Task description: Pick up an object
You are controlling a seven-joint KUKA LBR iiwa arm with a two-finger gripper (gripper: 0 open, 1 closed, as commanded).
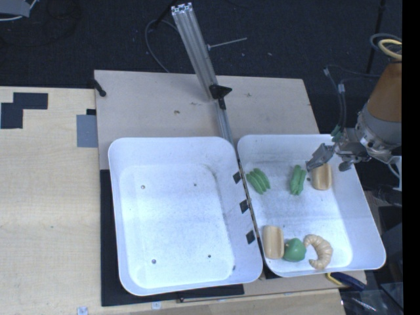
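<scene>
Pincer (323, 157) spread wide, holding nothing. Tan oblong bread-roll toy (320, 176) just at its 6 o'clock; long axis 12–6.

Even overhead light, white bins (172, 151) bright, dark surroundings, slightly soft focus

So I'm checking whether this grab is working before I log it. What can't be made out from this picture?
- Gripper, camera view: small and dark above the tan piece; finger state and contact unclear.
- Arm: cut off by the right edge.
- Green piece in the right bin: partly hidden behind the curled tan pastry; shape unclear.
- Tan block: blurred, identity unclear.
</scene>
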